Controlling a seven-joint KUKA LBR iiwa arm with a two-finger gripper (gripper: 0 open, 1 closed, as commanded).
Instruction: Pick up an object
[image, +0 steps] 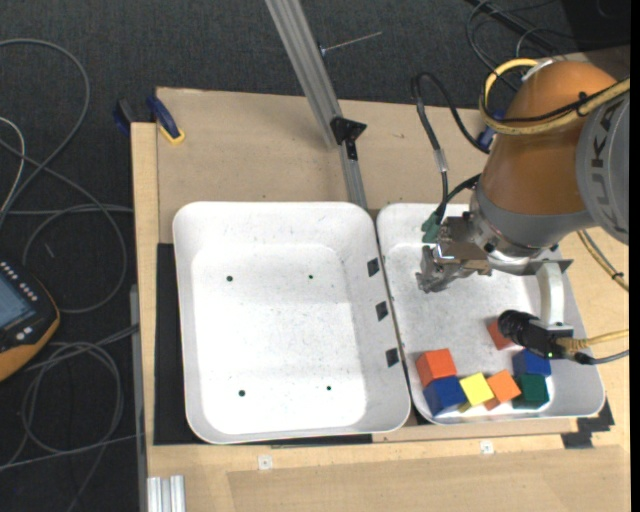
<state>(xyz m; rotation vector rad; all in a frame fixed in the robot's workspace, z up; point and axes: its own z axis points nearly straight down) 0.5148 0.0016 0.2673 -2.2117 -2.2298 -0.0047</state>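
Note:
My gripper (436, 279) hangs over the upper left part of the right bin (405, 225), with nothing seen between its fingers. Toward the bin's near end lies a cluster of blocks: an orange block (436, 364), a blue block (445, 395), a yellow block (477, 389), a second orange block (504, 386), a green block (535, 391) and a blue block (533, 363) behind it. A red block (498, 332) sits partly hidden by a black part of the arm. The blocks lie well below and to the right of the gripper.
The left bin (200, 235) stands next to the right one, with black clips (381, 311) along the shared rim. A metal pole (318, 90) slants up behind the bins. Cables and a handheld device (20, 315) lie on the floor at left.

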